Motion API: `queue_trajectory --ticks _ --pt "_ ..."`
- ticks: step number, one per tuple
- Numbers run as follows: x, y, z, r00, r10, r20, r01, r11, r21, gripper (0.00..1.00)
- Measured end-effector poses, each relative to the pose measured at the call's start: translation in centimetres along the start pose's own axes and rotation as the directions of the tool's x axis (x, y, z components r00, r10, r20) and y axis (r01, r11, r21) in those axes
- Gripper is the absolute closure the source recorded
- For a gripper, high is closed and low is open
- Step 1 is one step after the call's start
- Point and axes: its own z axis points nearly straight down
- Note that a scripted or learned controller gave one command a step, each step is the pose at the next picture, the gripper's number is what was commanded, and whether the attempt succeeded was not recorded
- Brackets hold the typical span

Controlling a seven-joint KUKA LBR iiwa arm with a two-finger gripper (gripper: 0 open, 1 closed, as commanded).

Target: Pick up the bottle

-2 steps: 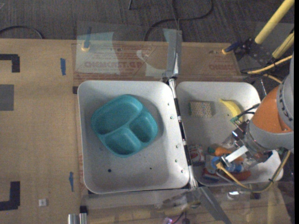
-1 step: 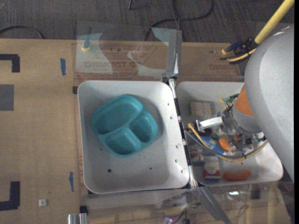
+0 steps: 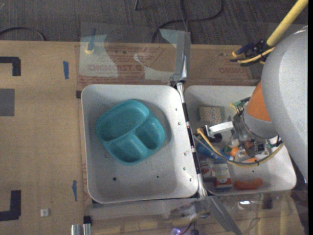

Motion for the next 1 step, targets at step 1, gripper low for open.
queue_trajectory --ticks 1 --pt "-4.38 -1.48 0.70 0.997 -0.075 -0.013 0.075 0.997 -0.002 1.00"
